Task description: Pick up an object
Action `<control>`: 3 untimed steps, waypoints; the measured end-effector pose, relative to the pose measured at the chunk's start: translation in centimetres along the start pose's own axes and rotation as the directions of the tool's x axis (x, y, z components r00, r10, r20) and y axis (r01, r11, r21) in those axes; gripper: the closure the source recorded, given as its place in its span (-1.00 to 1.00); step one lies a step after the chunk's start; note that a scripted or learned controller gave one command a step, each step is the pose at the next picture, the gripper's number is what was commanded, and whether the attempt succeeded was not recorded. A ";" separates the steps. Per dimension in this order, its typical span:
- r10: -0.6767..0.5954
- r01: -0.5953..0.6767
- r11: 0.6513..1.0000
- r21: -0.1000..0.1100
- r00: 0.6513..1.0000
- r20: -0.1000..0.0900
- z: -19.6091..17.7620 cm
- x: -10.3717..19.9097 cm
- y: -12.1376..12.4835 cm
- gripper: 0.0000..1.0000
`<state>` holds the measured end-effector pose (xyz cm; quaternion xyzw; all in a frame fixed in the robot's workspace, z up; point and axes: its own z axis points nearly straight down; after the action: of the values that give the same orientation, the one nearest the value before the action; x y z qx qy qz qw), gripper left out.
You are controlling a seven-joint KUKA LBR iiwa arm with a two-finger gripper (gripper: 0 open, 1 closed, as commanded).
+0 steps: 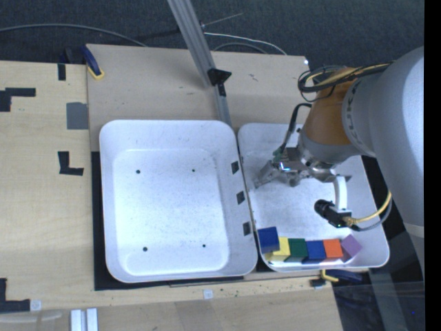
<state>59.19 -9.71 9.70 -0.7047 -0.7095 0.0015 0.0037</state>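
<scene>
Coloured blocks (308,248) line your right bin's (368,254) near edge; your gripper (265,178) hovers apart, and I can't tell its state.

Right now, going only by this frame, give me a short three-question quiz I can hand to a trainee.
1. True or false: the gripper is over the right bin.
2. Multiple choice: where do the coloured blocks lie? A) in a row along the near edge of the right bin; B) scattered in the left bin; C) on the wooden bench outside both bins.
3. Fill in: the block at the right end of the row, by the bin's corner, is ____.

Key: 1 true; 2 A; 3 purple.
</scene>
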 end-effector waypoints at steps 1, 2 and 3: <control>0.008 -0.007 1.000 -0.015 1.000 0.007 -15.6 -7.5 2.0 -1.00; 0.011 -0.011 1.000 0.004 1.000 0.003 -5.9 -11.0 -2.5 -1.00; -0.002 0.002 1.000 -0.005 1.000 0.000 -6.4 -1.5 -0.4 -1.00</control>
<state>58.89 -11.28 16.06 -0.7039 -0.7103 -0.0004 0.0021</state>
